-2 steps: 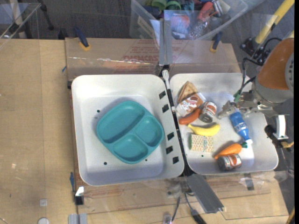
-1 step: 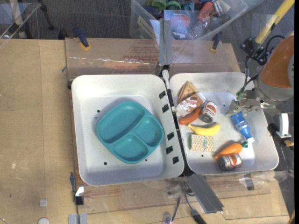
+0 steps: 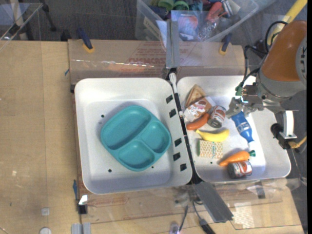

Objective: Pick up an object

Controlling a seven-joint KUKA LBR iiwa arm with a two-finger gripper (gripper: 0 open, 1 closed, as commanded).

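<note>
While the pincer [image 3: 242, 106] hangs over the right bin [image 3: 278, 172], just above a blue bottle [image 3: 242, 126], I cannot tell its state. Crowded against the bottle, a can [image 3: 217, 116] and banana [image 3: 213, 135] could foul a descent.

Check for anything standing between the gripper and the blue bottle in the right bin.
Nothing visible is in the way. The gripper hangs just above the top end of the blue bottle. The can and the banana lie off to the bottle's left.
</note>
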